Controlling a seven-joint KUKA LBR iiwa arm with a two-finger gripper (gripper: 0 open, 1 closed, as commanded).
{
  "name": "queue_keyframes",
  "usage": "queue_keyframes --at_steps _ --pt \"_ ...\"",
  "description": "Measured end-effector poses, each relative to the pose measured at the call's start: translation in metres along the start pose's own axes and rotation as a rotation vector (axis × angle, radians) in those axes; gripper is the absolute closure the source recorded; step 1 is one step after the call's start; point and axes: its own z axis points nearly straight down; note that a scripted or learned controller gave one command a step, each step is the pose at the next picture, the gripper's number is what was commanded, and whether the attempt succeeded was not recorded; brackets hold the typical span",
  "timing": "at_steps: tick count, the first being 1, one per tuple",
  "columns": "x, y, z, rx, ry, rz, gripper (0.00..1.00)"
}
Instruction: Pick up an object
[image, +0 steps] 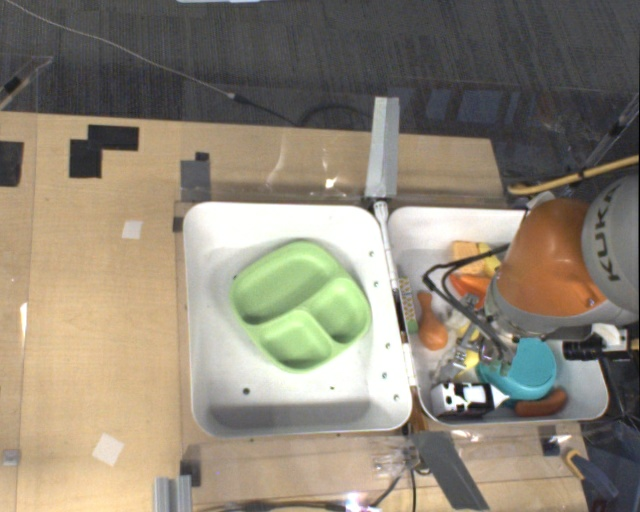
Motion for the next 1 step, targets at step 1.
queue_keyframes --at_steps 1 --pt "-0.0049 0.0023 -0.0137 -0.003 -0.016 -0.008 1.0"
